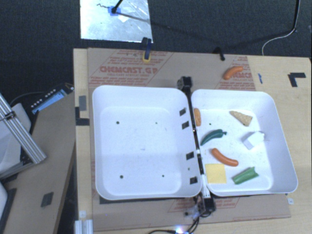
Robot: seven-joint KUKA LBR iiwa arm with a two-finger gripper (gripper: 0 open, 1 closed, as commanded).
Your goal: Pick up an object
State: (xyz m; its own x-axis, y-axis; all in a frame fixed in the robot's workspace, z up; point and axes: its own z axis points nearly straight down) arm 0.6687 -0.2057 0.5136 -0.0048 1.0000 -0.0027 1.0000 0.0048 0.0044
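Two white bins sit side by side on the desk [122,65], which has a brown printed board on top. The left bin [97,145] has a plain white floor with a few small dark dots. The right bin [283,150] holds seven loose items, all pickable.

An orange sausage [197,116] lies upright in the view against the divider between the bins. A tan wedge [241,117] is toward the far side, right of centre. A dark green pepper [213,136] lies tilted near the middle. A white block [253,140] is to the pepper's right, apart from it. A red-orange sausage [224,157] lies slanted just below the pepper. A flat yellow square [215,173] is near the front left corner, just beside that sausage's left end. A green piece [244,175] lies right of the square and is not touching it.

A second orange sausage [233,72] lies outside the bins on the board, beyond the far edge of the right bin.

I cannot tell the end effector's state, released, clenched or grasping. I also cannot tell how any item lies relative to it. Every item rests flat on the bin floor or the board.

A yellow and blue clamp [146,50] sits at the desk's far edge. A shiny silver sheet [114,13] lies on the dark floor behind it.
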